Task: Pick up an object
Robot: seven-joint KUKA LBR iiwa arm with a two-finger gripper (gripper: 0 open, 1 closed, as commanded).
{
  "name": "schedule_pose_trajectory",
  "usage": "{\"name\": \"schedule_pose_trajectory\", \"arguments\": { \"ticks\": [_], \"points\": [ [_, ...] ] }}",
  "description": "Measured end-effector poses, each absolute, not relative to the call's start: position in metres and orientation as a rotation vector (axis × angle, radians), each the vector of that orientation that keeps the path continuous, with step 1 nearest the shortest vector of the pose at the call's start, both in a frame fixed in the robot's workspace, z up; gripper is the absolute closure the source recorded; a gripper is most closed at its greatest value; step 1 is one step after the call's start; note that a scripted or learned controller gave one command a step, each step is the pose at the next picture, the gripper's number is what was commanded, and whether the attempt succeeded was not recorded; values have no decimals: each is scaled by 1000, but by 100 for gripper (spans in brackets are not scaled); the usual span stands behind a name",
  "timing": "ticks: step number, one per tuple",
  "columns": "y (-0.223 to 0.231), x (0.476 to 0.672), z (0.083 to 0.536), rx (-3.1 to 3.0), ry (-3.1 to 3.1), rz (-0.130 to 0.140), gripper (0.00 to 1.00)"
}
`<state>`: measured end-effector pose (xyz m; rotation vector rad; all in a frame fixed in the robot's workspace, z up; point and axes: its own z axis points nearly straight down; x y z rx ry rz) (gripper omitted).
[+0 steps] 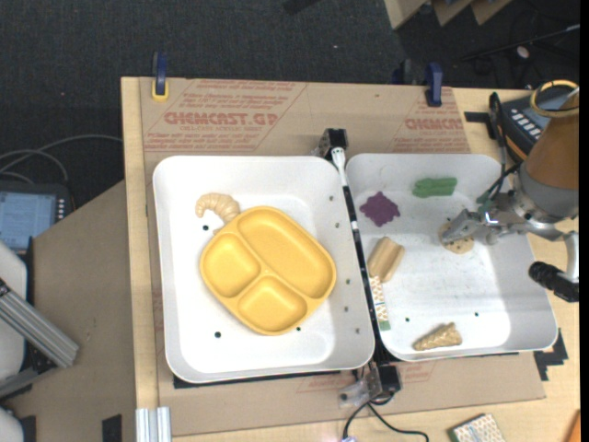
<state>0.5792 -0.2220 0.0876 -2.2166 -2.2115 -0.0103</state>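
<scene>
My gripper (467, 225) reaches in from the right, low over the upper right part of the right bin (515, 334). A small tan-brown piece (456, 240) lies right at its tip, touching or just under it; I cannot tell whether it is gripped. Also in this bin are a green piece (433, 187) at the back, a purple piece (378, 208), a tan roll (384, 258) near the left wall and a tan wedge (437, 338) at the front.
The left bin (175, 247) holds a yellow divided plate (267, 268) and a beige curled piece (216, 205) behind it. A black divider rail (354, 238) runs between the bins. A black part (555, 279) sticks out over the right bin's right edge.
</scene>
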Motion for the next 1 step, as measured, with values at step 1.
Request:
{"name": "schedule_pose_trajectory", "arguments": {
  "ticks": [1],
  "points": [
    [-190,631,85,-2220,-2231,-4,0]
  ]
}}
